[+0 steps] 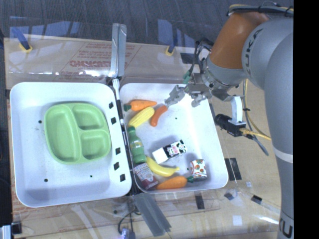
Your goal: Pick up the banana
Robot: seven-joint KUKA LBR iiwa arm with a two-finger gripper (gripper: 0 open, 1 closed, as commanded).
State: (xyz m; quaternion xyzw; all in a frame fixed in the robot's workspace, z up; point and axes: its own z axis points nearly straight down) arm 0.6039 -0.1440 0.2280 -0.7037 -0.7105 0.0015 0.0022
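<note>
The yellow banana [160, 168] lies near the front of the right bin [209, 133], between a green bottle [136, 146] and a carrot [172, 182]. Part of it is tucked under a black-and-white milk carton [169, 151]. My gripper [185, 97] hangs over the back of the right bin, well apart from the banana. Its two grey fingers [174, 95] stand spread, open, with nothing between them.
The right bin also holds a corn cob [141, 116], an orange carrot [142, 104], a red-orange pepper [159, 114], a red packet [144, 175] and a small printed can [198, 169]. A green divided plate [78, 132] sits in the left bin [30, 173].
</note>
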